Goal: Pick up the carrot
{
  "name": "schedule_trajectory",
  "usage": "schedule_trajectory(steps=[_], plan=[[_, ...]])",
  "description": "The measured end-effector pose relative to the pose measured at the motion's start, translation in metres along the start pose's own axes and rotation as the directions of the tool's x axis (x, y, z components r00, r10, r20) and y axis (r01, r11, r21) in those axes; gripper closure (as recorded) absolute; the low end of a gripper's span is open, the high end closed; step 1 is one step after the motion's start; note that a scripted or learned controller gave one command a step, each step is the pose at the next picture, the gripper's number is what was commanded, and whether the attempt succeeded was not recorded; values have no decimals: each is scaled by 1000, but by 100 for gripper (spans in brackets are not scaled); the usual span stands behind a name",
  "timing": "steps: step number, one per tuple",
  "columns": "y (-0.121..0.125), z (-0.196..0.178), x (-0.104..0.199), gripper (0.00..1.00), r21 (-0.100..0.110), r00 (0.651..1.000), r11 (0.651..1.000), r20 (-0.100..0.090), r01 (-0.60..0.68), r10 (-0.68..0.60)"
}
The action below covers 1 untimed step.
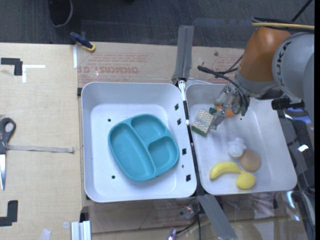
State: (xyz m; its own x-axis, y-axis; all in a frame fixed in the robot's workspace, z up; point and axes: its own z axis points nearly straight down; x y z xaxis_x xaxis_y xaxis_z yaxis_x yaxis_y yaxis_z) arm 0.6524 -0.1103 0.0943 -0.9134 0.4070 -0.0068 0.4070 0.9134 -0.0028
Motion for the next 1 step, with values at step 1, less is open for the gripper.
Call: schedule_trajectory(steps=[1], plan=[[2,-11,-1,100,-1,1000,1000,5,3,-3]])
